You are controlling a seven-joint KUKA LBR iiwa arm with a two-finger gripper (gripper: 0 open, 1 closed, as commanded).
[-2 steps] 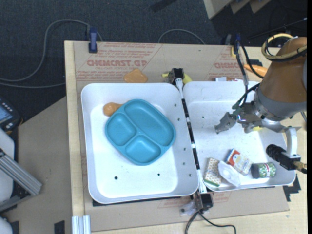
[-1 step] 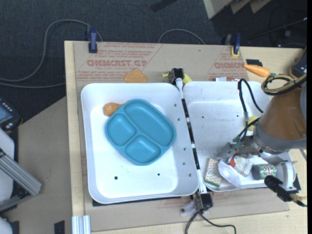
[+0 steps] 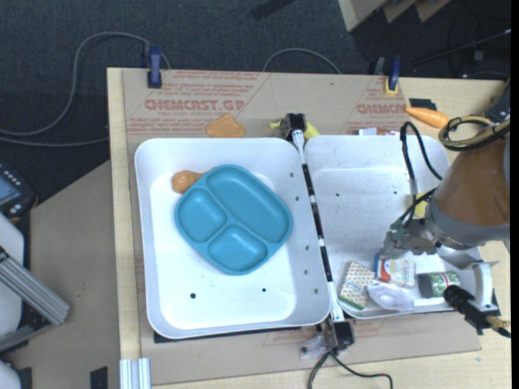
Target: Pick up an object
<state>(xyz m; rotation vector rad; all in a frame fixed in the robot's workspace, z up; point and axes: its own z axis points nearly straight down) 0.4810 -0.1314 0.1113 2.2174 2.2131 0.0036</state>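
We count two white bins: left bin [image 3: 162, 298], right bin [image 3: 357, 177]. One blue divided plate [image 3: 233, 217] with three compartments. Two orange lumps: one [image 3: 185, 181] in the left bin, one [image 3: 225, 126] on the bench. Two blue clamps [image 3: 153, 65] [image 3: 392, 73]. One patterned packet [image 3: 356, 283], one white crumpled thing [image 3: 391, 297], one green-labelled tube [image 3: 438, 283]. One arm [image 3: 474, 193].

A robotics lab: a clamped test bench [image 3: 243, 96] with 2 white bins [image 3: 154, 217], cables, dark carpet [image 3: 65, 14]
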